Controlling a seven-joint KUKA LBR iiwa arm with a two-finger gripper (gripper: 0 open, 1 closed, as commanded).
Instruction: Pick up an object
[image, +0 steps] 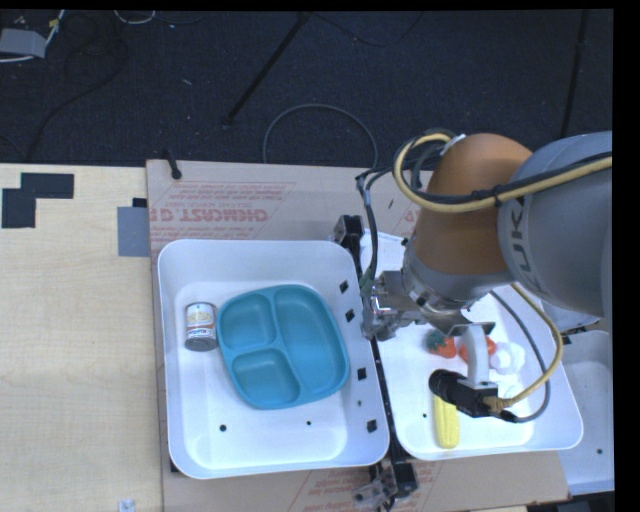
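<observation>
- A yellow corn cob (446, 425) lies lengthwise near the front wall of the right bin (570, 425), apart from the other items there
- An orange-red object (472, 349) and a white object (508, 358) sit just beside each other further back in that bin, partly under the arm (560, 230)
- The gripper (383, 318) hangs low at the right bin's left wall, beside the divide between the two bins; whether it is open or closed, or has hold of anything, cannot be told
- In the left bin (180, 400) a blue divided plate (283, 345) lies flat in the middle, with a small can (201, 326) upright just beside its left edge
</observation>
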